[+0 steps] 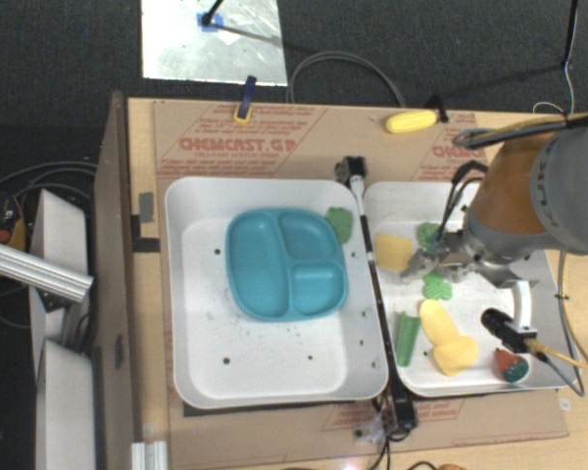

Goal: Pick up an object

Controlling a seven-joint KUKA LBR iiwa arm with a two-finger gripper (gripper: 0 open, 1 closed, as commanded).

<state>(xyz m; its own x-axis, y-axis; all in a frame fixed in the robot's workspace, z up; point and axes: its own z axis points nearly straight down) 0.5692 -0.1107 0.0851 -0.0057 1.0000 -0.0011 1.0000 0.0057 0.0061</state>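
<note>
Reaching in from the right, the gripper (418, 265) hung low in the right bin (475, 385), in its upper-left part, at the end of the grey arm (559, 189) with its orange band. Whether it stood apart or together could not be told from this slanted view, and nothing could be seen clamped in it. Just to its left lay a yellow piece (392, 253), close by the wall between the two bins. A green lump (429, 233) sat just above the gripper's tip, partly hidden by it, and a small green round piece (436, 288) lay just below it; whether the gripper touched either could not be made out. Further toward the near side of the same bin, a green stick (407, 338) lay beside a yellow gourd-shaped toy (447, 339), the two near each other but apart. A small red and green thing (511, 366) rested near the bin's lower-right corner. The left bin (201, 360) held a blue divided plate (284, 262) lying flat near its middle, with a green leaf-like piece (340, 223) at the plate's upper-right edge. Beyond the bins, a yellow object (410, 120) lay on the brown bench (274, 140).
</note>
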